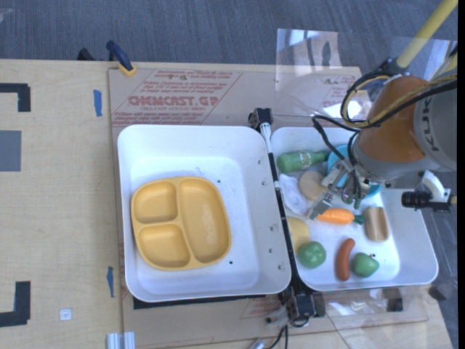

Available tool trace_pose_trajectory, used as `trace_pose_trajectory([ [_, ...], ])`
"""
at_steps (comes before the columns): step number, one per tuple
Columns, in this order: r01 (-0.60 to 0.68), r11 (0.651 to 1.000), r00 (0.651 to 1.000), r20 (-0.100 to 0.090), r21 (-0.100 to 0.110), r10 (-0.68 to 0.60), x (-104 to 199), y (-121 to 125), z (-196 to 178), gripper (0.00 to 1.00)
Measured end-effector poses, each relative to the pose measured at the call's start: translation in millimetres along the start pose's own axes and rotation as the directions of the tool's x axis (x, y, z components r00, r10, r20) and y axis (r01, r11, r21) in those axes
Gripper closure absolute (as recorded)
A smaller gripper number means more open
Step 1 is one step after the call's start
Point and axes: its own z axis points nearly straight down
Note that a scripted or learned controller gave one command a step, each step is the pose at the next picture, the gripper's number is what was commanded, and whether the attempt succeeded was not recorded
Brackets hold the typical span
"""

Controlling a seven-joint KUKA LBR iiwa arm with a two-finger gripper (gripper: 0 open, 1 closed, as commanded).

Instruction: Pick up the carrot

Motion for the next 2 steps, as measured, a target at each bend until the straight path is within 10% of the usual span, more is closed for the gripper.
trace_pose_trajectory([
  [1,-0.152,0.988,0.988,0.002,-0.004,0.152,14.9,-26.9,-0.8,0.00],
  [2,-0.150,0.989,0.988,0.018,-0.009,0.151,10.3,-25.9,-14.0,1.00],
])
